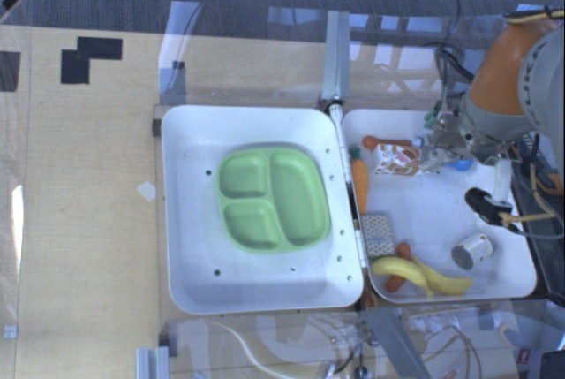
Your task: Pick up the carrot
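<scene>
While we looked down on the bench: two shallow white bins sat side by side, and we saw the grey arm with its orange band (503,72) reaching in from the right.
Carrot: the slim orange carrot (359,183) lay lengthwise against the left wall of the right white bin (521,280), its green tip toward the far end.
Neighbours: a small printed carton (396,160) lay just beside it, a grey speckled sponge (379,234) near its lower end, and a yellow banana (421,273) further down.
Left bin: a green three-compartment plate (272,198) rested in the left white bin (190,280).
Gripper: the two-finger gripper (441,149) hung over the far part of the right bin near the carton; we could not tell whether it was open or closed.
Step in hand: we judged it the approach, the carrot not yet grasped.
Next move: we reckoned the gripper needed to travel left to the wall, line up across the carrot's width, and descend without catching the rim.
</scene>
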`<state>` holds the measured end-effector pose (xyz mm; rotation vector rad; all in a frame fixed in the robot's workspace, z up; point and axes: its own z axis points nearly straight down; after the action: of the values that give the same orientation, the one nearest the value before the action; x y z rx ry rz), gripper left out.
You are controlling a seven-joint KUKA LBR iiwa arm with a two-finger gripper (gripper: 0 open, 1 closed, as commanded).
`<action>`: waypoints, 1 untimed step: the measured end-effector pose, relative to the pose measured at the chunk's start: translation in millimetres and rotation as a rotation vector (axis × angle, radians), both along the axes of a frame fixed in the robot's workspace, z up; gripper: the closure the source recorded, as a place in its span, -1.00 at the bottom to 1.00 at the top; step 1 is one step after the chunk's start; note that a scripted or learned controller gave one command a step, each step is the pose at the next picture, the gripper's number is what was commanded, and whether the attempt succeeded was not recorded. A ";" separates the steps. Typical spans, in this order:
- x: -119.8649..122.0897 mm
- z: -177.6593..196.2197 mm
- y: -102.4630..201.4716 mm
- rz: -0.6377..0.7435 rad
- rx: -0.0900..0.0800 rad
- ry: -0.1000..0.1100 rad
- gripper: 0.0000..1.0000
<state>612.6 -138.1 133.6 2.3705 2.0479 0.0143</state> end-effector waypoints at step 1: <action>43.6 -35.0 -10.3 -0.042 0.004 0.008 1.00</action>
<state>656.2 -148.4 98.6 2.4191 2.0036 0.0088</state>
